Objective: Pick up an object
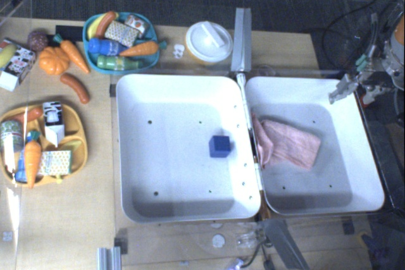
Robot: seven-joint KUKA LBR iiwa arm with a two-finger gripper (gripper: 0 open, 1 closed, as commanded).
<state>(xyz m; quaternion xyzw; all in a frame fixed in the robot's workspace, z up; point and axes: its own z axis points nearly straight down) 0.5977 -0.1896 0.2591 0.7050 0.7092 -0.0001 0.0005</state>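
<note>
Small blue cube (220, 145) in left bin (145, 98); pink cloth (289, 143) crumpled

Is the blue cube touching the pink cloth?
Apart. The camera view shows the blue cube in the left bin, the pink cloth in the right one.

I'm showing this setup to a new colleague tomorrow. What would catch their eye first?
Probably the small blue cube, alone in the left bin, and the crumpled pink cloth against the right bin's left wall. Then the colourful toy food heaped left of the bins.
</note>
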